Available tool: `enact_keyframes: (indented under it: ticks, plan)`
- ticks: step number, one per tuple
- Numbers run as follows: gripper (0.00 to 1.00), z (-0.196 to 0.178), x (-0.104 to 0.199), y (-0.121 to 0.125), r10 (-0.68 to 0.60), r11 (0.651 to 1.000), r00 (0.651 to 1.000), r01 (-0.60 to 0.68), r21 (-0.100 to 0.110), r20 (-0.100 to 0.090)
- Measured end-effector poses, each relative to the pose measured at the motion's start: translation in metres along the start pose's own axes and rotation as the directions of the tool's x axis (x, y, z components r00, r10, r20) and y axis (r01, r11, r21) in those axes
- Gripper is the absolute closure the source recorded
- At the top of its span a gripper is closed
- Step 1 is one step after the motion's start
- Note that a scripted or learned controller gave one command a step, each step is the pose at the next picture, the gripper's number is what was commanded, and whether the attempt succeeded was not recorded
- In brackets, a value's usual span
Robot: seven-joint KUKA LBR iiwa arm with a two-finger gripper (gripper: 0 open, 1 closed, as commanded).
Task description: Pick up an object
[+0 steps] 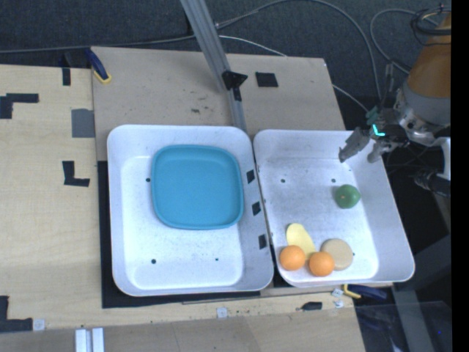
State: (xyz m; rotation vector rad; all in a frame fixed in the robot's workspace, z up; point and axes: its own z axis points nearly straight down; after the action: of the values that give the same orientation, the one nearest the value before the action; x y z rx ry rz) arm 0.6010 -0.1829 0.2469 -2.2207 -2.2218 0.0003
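Observation:
The right bin (308, 160) holds a small green ball (346, 196) near its right side. At its front lie a yellow piece (298, 235), two orange balls (292, 258) (321, 264) and a beige round object (338, 251), all close together. My gripper (361, 147) hovers over the bin's far right corner, above and behind the green ball, with its two fingers spread and nothing between them.
The left bin (128, 196) carries a blue square plate (197, 185). A grey metal pole (212, 42) slants up from between the bins at the back. Cables run over the dark floor behind the bench.

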Motion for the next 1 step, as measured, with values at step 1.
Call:
enact_keyframes:
  ticks: [1]
  plan:
    - [0.0, 0.0001, 0.0, 0.0, 0.0, 1.0, 1.0, 0.0, 0.0, 0.0]
